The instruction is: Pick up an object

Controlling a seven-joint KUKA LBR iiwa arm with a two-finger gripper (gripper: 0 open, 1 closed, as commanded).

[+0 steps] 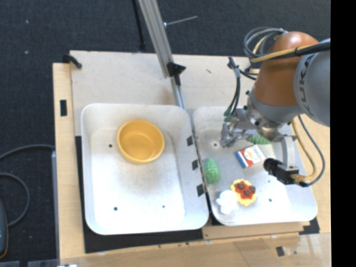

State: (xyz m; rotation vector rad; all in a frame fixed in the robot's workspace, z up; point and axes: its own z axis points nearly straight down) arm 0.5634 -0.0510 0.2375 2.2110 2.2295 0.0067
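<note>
Camera view, gripper (227, 138) indistinct, wrist hiding green object (261, 140)

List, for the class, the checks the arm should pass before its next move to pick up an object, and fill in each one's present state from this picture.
1. Gripper over the right bin: ok.
2. Nothing seen between its fingers: ok.
3. Finger opening: cannot tell.
4. Nearest target, the red, white and blue packet, free of neighbours: ok.
5. Green object clear of the bin wall: not ok, it lies against it.
6. Yellow bowl out of the way in the left bin: ok.
</note>
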